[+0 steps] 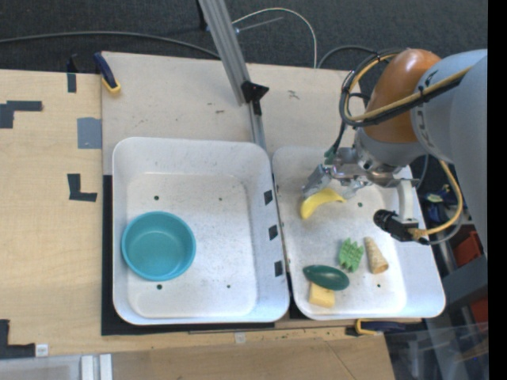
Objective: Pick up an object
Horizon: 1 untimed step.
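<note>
Clearly mid-task: nothing lifted clear of the bins yet, judging by how things lie. Down low in the right bin, the gripper sits right at the top end of the yellow banana, at about 10 o'clock of that bin. Fingers look narrow around the banana's upper tip, but hard to say whether truly clamped on it or just touching; cannot tell. Banana resting on the bin floor, it seems. Left to do: secure the grasp and raise.

Reaching in from 3 o'clock, wrist with the orange band bent steeply downward.

Elsewhere: 1 teal bowl at 8 o'clock of the left bin.
</note>
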{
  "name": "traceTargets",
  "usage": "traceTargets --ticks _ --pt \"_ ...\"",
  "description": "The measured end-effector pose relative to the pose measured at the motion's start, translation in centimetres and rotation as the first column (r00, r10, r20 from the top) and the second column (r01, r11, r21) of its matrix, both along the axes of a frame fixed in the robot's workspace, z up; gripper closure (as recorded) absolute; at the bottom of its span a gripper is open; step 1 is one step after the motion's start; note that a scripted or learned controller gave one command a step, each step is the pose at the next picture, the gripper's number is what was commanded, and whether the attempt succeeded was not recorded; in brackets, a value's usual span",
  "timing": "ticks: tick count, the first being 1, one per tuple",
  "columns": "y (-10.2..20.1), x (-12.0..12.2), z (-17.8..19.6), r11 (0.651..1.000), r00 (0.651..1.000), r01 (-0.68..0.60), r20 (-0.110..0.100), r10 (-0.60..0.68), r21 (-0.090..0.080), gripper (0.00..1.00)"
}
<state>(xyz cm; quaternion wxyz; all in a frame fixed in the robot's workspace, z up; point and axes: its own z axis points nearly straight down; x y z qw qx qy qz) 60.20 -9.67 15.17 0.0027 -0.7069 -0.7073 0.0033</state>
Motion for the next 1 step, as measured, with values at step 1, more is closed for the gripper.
traceTargets --ticks 1 --pt "-0.18 -0.14 -6.40 1.000 1.000 -0.001 0.004 0.001 -0.001 0.00"
